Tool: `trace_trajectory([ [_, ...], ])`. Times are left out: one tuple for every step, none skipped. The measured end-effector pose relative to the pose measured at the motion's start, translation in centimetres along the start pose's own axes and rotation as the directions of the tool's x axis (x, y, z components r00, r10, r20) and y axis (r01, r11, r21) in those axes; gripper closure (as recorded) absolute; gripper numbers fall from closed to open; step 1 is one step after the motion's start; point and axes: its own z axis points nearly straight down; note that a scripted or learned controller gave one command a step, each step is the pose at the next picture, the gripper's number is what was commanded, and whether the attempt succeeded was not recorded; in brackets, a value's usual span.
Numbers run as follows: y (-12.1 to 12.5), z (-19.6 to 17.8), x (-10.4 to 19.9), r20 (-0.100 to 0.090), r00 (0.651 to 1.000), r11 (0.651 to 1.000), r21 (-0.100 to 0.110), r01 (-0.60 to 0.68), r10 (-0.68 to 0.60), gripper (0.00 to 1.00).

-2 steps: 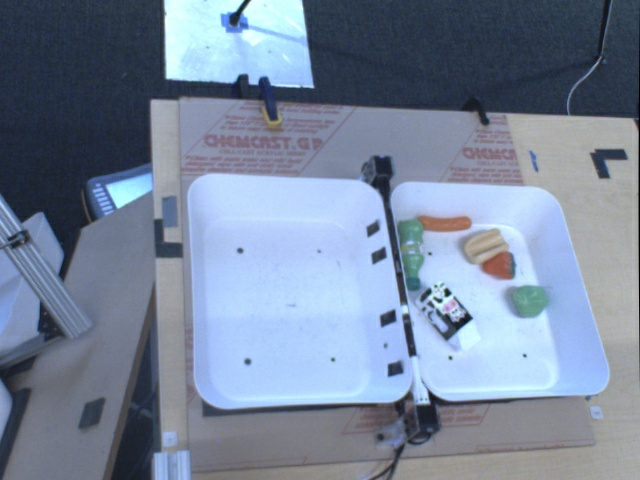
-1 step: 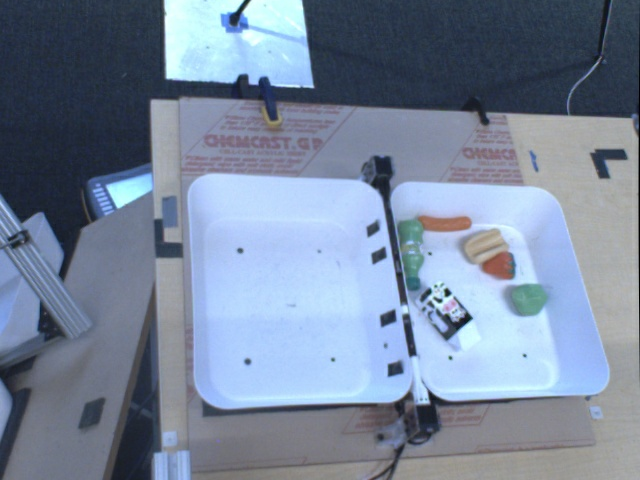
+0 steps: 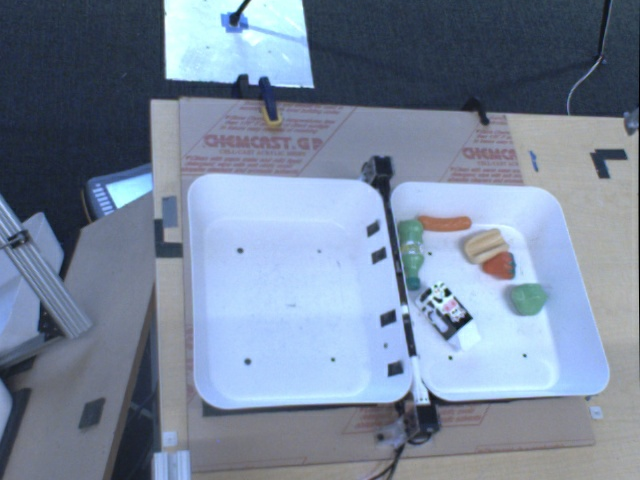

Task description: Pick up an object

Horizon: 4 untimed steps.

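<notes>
Claw first: honestly can't tell how it's set or whether it's got anything, so I'm treating it as empty-handed until proven otherwise. Going left to right, the left bin (image 3: 290, 298) is just bare white floor. All the candidates sit in the right bin (image 3: 500, 360). Hard against its left wall there's a pale green toy (image 3: 410, 248), longish, maybe a bottle or a veggie, too blurry to call. Just beside that, toward the back, lies an orange carrot-looking stick (image 3: 444, 223). Nearer the front is a small black-and-white carton (image 3: 447, 314), lying tilted and apart from the rest. Then a tan bun-shaped piece (image 3: 484, 243) touching a red toy (image 3: 499, 265), and furthest right a green lump (image 3: 527, 299) on its own. My read: the pick hasn't started yet, everything's resting on the bin floor, so we're at the choose-a-target-and-approach stage. For the next move I'd go for the green lump or the carton, since both have free space around them. The bun and red piece are jammed together, and the pale green one hugs the wall, so a grab there could easily clip the divider or just shove things around.
</notes>
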Motion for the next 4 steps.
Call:
trace_trajectory([
  [0.0, 0.0, 0.0, 0.000, 1.000, 1.000, 0.000, 0.000, 0.000, 0.00],
  [8.5, 6.2, 11.9, -0.006, 1.000, 1.000, 0.003, 0.014, -0.014, 0.00],
  [8.1, -4.3, -0.8, 0.008, 1.000, 1.000, -0.010, -0.011, 0.011, 0.00],
  [8.4, -3.7, 0.0, 0.000, 1.000, 1.000, 0.000, 0.001, -0.001, 0.00],
])
